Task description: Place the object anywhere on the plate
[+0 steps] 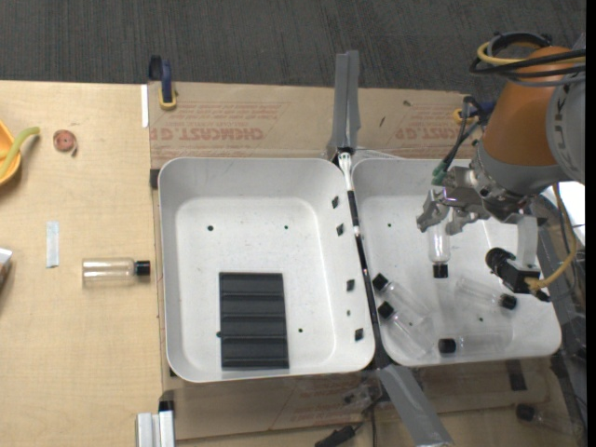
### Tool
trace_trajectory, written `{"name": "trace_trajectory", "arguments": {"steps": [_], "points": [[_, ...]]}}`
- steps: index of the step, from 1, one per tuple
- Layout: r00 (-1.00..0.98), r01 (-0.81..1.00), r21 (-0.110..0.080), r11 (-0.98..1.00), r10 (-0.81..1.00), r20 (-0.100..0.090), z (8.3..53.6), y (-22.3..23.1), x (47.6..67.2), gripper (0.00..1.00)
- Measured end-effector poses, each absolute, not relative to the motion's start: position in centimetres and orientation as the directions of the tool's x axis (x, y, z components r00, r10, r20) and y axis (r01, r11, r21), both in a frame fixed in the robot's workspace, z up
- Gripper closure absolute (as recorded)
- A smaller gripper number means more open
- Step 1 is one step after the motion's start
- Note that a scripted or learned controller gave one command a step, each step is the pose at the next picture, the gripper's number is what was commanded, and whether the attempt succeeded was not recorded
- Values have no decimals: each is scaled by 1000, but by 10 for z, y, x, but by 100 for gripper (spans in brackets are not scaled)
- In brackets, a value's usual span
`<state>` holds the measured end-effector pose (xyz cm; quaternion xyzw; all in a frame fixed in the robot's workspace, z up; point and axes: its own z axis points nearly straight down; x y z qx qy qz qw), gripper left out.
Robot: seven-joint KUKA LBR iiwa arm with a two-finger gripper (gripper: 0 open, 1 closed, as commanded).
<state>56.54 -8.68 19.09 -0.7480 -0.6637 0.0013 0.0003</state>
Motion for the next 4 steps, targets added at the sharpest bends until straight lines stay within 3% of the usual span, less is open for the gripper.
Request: {"name": "trace_trajectory", "arguments": {"steps": [1, 2, 3, 4], "points": [[119, 993, -2, -119, 993, -2, 191, -87, 565, 0], [-6, 1000, -1, 6, 1000, -2, 165, -144, 629, 0], [-148, 989, 1, 148, 989, -3, 215, -170, 659, 0], [-171, 985, 1, 171, 985, -3, 244, -223, 659, 0]]}}
